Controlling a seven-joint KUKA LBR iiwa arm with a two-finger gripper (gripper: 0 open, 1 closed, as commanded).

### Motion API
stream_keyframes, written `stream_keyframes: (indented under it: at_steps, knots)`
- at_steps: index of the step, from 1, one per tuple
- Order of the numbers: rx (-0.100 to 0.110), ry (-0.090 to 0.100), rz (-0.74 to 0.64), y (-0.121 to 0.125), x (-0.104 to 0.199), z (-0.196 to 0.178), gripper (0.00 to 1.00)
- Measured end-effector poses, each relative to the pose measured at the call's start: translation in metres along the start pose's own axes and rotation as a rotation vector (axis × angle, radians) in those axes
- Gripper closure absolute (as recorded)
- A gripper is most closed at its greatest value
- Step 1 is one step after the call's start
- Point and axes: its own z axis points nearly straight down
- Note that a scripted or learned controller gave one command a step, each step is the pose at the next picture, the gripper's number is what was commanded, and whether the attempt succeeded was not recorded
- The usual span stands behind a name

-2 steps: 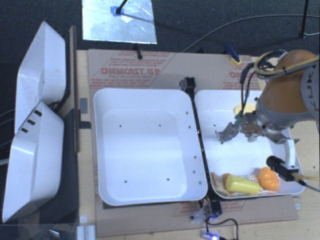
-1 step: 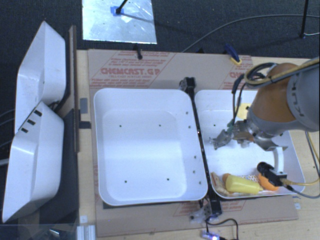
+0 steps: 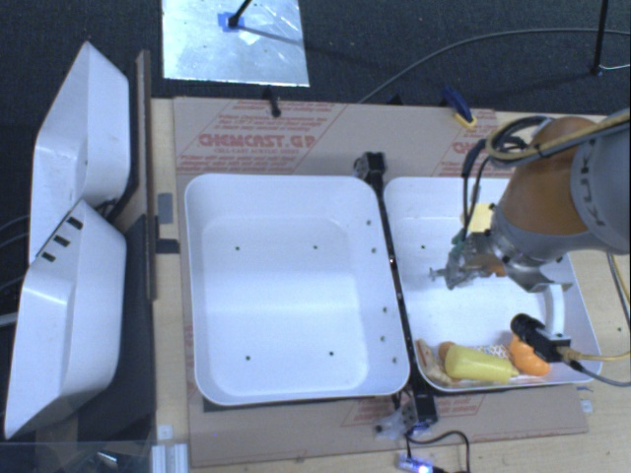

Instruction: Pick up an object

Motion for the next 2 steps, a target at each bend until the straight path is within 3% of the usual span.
stream_keyframes:
  at_steps: [1,2]
  knots:
    - [-0.004,0.000,-0.001,-0.001,0.006,-0.060,1.00]
    - [-0.002,0.000,-0.001,0.000,0.006,-0.093,1.00]
